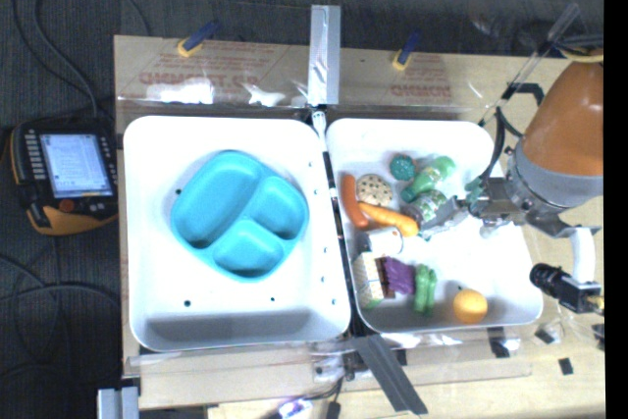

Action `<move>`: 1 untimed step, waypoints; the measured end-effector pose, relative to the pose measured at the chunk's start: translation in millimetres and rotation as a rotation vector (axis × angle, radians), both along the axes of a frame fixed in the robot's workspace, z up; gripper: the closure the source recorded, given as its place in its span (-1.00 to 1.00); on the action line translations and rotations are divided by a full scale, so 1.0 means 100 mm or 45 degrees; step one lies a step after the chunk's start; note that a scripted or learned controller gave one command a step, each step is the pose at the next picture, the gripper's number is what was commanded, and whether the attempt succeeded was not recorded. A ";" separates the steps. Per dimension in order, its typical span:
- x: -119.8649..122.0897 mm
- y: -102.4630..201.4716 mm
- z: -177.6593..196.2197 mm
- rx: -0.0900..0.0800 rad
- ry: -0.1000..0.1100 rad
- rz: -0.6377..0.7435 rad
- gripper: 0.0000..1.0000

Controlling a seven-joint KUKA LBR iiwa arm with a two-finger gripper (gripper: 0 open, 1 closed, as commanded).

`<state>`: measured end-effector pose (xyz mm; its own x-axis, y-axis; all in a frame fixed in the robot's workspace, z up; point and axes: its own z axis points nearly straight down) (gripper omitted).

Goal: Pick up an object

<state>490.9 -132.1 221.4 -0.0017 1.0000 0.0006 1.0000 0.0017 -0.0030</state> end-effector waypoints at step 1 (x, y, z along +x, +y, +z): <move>0.76 0.16 -0.30 0.000 -0.001 0.035 -1.00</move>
<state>567.0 -116.1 191.4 -0.0290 0.9996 0.0008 0.9996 0.0290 -0.0023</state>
